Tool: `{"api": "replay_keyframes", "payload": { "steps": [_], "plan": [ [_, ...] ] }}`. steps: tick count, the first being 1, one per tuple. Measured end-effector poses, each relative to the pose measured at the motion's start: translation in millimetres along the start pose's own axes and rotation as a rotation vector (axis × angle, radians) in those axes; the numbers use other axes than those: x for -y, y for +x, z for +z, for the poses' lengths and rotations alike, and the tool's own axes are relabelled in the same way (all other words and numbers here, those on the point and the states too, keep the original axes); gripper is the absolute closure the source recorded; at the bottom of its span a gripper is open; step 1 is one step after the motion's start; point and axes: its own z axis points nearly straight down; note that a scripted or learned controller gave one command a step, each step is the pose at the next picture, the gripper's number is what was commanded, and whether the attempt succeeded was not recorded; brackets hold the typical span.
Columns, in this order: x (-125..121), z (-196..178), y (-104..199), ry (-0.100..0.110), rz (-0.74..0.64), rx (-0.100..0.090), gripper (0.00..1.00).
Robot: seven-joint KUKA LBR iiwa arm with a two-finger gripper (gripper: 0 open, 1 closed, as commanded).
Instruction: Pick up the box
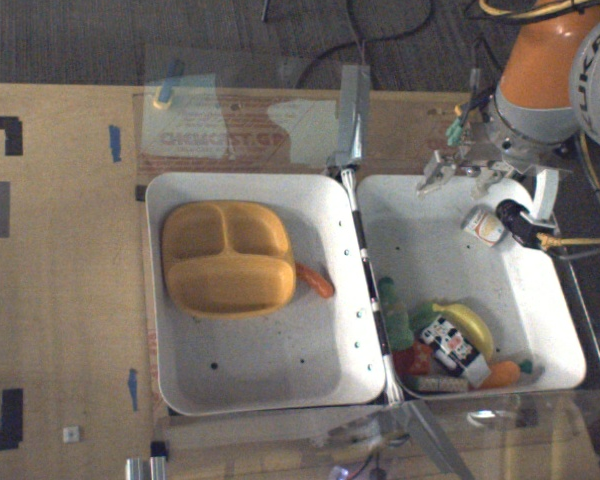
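Observation:
The box (450,346), small with a black and white pattern, lies in the near left corner of the right bin (540,298), packed among other items. My gripper (464,176) hangs over the far edge of that bin, well up and away from the box. Its fingers stand open with nothing between them. The grey arm with its orange band (550,38) comes in from the upper right.
A yellow banana (470,326), a green item (390,303), a red item (416,360) and an orange piece (500,373) crowd around the box. The left bin (280,368) holds a yellow divided plate (228,258) and an orange carrot (315,281).

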Motion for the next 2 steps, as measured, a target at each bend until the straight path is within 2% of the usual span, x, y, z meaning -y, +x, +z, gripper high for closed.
{"api": "replay_keyframes", "payload": {
  "steps": [1,2],
  "plan": [
    [-21.6,132.7,-26.0,-0.006,-0.045,0.001,0.00],
    [-23.7,119.7,-25.8,-0.012,-0.046,0.001,1.00]
  ]
}}
